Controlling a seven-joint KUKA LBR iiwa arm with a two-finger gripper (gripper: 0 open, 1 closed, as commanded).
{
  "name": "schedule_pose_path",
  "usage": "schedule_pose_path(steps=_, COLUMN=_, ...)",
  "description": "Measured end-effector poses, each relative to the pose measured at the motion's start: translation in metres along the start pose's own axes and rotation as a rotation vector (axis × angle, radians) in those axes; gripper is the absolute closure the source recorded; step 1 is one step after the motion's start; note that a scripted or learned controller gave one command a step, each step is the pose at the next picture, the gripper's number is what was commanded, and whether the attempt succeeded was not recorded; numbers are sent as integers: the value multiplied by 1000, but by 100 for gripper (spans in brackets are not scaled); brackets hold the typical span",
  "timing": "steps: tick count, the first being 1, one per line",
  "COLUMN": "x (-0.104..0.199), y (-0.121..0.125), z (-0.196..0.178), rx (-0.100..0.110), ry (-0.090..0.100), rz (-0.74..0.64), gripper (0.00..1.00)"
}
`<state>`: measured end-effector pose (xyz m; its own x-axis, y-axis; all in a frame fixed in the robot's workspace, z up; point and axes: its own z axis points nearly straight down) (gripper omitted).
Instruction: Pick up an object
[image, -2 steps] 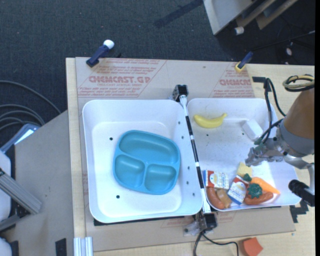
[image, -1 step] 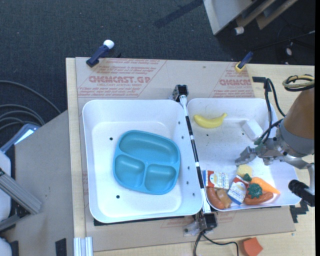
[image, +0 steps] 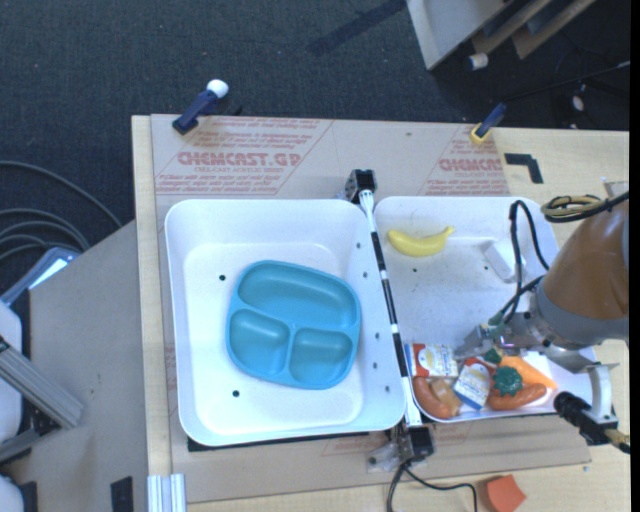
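1. Camera view, left bin (image: 190, 300): just a blue divided plate (image: 292, 324) sitting flat in the middle.
2. Right bin (image: 440, 215): yellow banana (image: 419, 240) lies near the far wall; a carrot (image: 522, 384), a small packet (image: 472, 384) and other toy food are piled at the near edge.
3. The claw (image: 490, 342) hangs right over that pile; honestly can't tell if it's open or closed.

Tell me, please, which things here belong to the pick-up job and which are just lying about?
Belonging to the job:
- gripper, low in the right bin
- carrot, packet and other small items heaped beside it
- banana, farther back

Lying about:
- blue divided plate in the left bin
- clamps on the bench edge
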<state>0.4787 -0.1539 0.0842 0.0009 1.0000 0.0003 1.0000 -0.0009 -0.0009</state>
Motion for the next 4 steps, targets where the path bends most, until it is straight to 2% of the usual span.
schedule_pose_path(steps=1, x=0, y=0, z=-10, rx=-1, ry=0, rz=1, gripper=100)
schedule_pose_path(steps=3, x=1, y=1, z=-29, rx=-2, ry=0, rz=1, gripper=100)
schedule_pose_path(steps=4, x=1, y=0, z=-29, rx=-2, ry=0, rz=2, gripper=0)
